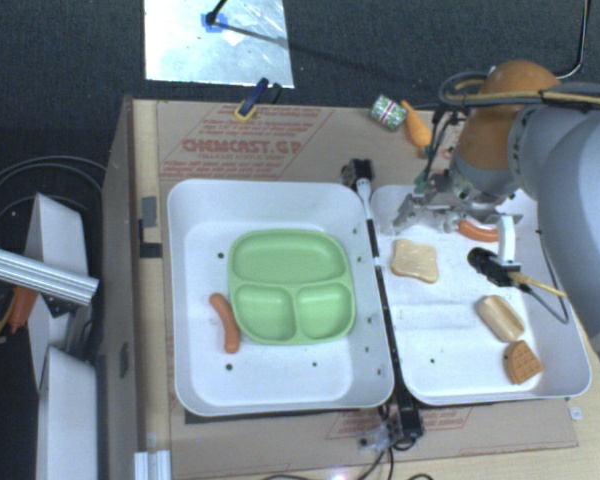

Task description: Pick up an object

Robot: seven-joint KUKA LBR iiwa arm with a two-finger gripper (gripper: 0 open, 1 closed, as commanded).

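My gripper [427, 211] hangs low over the far left corner of the right bin [450, 388], with the grey arm and its orange band coming in from the right. Just in front of the gripper lies a pale slice of toast [415, 260], apart from it. An orange sausage [477, 231] lies beside the gripper to the right, partly hidden by the wrist. Nearer the front of that bin are a tan bread roll [500, 317] and a brown waffle piece [522, 361]. I see nothing held in the gripper.
The left bin [195, 368] holds a green divided plate [290, 285] and a reddish sausage [225, 323] at the plate's left. Behind the bins, on the bench, lie a small green can [388, 111], an orange carrot [417, 128] and a blue-yellow clip [252, 100].
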